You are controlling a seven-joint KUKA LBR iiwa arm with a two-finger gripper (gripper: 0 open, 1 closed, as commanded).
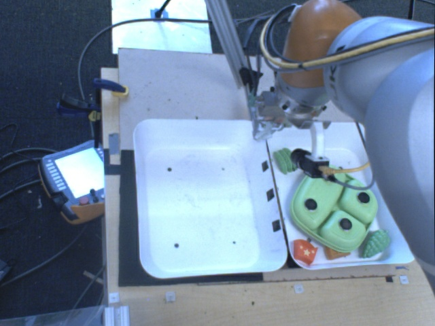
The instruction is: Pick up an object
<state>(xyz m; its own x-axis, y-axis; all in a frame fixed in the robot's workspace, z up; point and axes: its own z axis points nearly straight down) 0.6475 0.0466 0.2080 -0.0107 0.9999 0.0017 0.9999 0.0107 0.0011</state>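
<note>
Small green toy (283, 159) sits far-left in the right bin (353, 262), near the hand (268, 124); descend centred, clear of the wall; hand's opening: cannot tell.

Fixed camera above bench (177, 80), slanting down; both bins (204, 202) framed

Robotics lab: teach pendant (73, 182), trailing cables (156, 22), a clamp (109, 87) on a plywood bench (183, 80), dark carpet (41, 39).
</note>
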